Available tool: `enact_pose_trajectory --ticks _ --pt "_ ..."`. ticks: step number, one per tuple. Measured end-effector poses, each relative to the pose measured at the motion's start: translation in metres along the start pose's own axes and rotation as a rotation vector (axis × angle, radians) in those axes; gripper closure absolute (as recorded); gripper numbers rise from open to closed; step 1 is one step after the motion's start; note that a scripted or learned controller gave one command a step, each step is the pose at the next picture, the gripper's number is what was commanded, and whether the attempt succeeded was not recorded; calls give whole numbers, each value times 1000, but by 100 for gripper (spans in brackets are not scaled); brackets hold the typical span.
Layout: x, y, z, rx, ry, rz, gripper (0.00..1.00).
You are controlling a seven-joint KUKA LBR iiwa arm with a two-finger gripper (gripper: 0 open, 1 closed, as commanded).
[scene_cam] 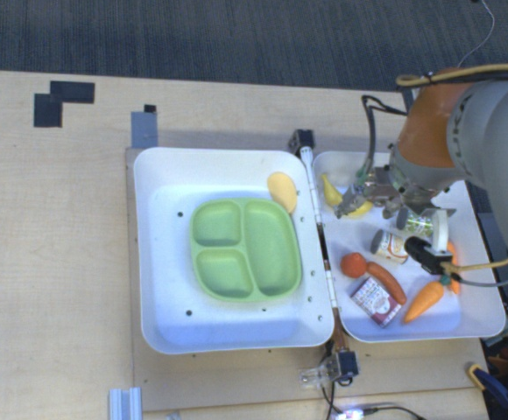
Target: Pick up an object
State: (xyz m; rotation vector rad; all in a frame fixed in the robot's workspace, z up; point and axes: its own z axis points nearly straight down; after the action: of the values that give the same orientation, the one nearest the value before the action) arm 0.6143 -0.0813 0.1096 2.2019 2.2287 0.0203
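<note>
Over right bin (490, 322): end effector (370, 201) near banana (331, 191).

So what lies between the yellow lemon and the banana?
In the camera view, the two bins' adjoining white rims lie between lemon and banana.

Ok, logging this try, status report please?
Claw low in the right bin, over the banana. Nothing seen held. Tomato, sausage, carrot crowded nearby. Green tray in the left bin.
</note>
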Motion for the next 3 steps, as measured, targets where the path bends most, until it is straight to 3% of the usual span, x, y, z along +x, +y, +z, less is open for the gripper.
enact_pose_trajectory --ticks 1,2,3 --pt "1 2 -11 -4 2 -4 100" --pt "1 1 -11 -3 2 -4 0" --pt "3 3 -22 -7 4 -7 100"
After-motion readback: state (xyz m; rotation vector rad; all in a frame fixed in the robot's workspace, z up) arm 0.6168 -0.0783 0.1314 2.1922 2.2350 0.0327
